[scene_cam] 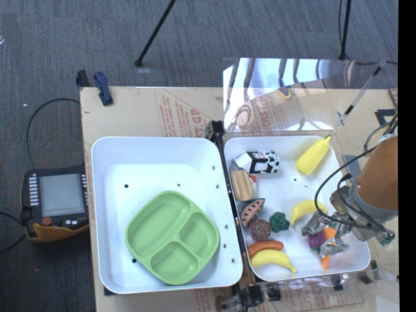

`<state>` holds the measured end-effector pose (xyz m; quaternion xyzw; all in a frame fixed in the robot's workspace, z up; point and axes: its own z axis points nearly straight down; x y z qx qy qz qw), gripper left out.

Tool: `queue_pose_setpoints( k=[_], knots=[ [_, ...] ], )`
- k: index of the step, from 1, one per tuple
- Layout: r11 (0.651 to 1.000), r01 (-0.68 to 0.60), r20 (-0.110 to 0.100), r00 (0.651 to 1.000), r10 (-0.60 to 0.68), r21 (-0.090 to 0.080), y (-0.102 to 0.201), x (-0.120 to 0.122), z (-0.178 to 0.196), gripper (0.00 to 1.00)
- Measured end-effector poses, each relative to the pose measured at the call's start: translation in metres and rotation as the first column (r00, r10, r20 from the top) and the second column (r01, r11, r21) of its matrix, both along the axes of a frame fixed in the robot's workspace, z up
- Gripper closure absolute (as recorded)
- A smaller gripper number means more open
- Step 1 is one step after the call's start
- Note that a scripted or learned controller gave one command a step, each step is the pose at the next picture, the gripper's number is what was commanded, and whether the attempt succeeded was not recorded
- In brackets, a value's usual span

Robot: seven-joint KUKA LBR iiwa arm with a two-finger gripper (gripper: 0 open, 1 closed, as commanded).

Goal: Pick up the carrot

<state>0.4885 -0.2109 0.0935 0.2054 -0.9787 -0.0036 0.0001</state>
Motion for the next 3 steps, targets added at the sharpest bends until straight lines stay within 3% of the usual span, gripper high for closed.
queue_pose_setpoints(
  k=[1, 2, 3],
  knots=[
    [0.96, 0.281, 0.001, 0.96, -0.281, -0.003, 0.07, 0.008, 0.037, 1.0],
    [0.978, 0.206, 0.003, 0.978, -0.206, -0.004, 0.07, 0.011, 0.077, 1.0],
    [0.977, 0.214, 0.004, 0.977, -0.214, 0.0, 0.071, 0.013, 0.085, 1.0]
  ],
)
